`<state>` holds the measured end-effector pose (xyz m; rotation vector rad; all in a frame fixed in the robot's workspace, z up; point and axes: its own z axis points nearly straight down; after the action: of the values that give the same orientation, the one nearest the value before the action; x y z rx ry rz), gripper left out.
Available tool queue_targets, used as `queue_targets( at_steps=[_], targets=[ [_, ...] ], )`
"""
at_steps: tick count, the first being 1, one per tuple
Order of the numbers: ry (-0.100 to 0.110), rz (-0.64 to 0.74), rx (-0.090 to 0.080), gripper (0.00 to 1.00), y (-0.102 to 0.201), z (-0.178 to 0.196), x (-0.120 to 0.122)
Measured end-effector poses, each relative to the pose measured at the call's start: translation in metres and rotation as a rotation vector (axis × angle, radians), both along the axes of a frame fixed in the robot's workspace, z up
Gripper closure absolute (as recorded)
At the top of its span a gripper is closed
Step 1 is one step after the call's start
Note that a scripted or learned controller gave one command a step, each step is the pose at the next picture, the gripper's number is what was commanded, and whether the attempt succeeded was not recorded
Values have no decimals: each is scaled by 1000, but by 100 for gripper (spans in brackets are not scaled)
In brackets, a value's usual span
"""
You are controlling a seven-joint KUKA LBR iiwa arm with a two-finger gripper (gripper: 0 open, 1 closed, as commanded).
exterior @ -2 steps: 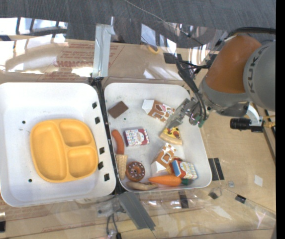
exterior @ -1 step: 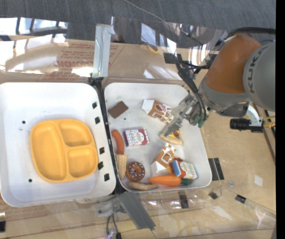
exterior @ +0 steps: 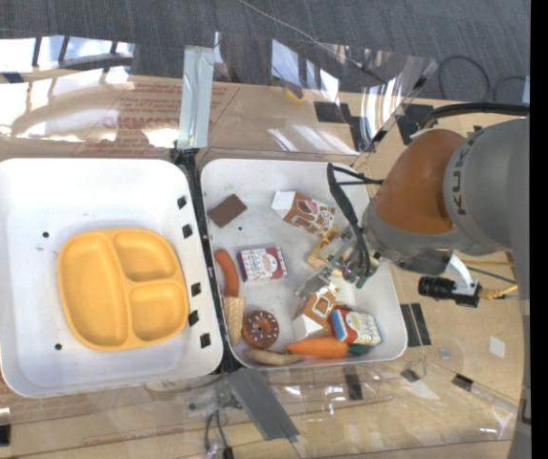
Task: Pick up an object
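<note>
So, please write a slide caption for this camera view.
KUKA arm reaches into right bin of toy food; yellow tray sits in left bin.

Bench (exterior: 254, 113) under two white bins (exterior: 15, 199)

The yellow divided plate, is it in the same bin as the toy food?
No, the yellow divided plate lies alone in the left bin, while the toy food fills the right bin.

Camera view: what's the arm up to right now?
The KUKA arm reaches in from the right over the right bin, its gripper low among the toy food near the small cartons. Nothing is visibly between its fingers, so no pick yet. A carrot, donut and sausage lie nearby. The left bin holds a yellow divided plate.
</note>
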<state>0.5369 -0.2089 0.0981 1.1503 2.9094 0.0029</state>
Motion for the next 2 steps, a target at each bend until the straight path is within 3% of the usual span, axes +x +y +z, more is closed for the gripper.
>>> queue_targets(
  at_steps=[1,2],
  targets=[
    [-18,-23,-1,0,6,2,-48],
    [-24,-15,-5,100,6,14,-45]
  ],
)
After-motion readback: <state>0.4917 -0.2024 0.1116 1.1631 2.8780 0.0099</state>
